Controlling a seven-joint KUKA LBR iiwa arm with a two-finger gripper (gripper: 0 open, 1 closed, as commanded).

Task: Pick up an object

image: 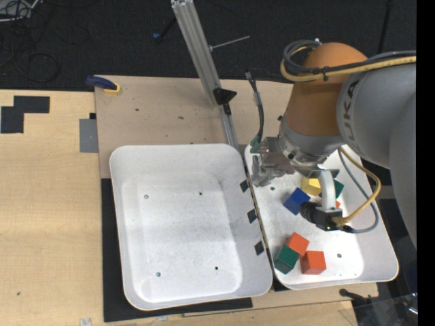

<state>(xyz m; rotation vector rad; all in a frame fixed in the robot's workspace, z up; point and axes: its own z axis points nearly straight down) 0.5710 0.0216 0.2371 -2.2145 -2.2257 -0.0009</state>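
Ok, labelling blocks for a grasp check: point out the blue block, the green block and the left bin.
blue block [296,200]: camera view, top face.
green block [286,258]: camera view, top face.
left bin [122,156]: camera view, far-left rim.

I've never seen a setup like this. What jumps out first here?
The big grey arm with an orange band reaches in from the right over the right-hand white bin. In that bin lie small coloured blocks: a blue cube, a yellow piece, an orange cube and a green block.
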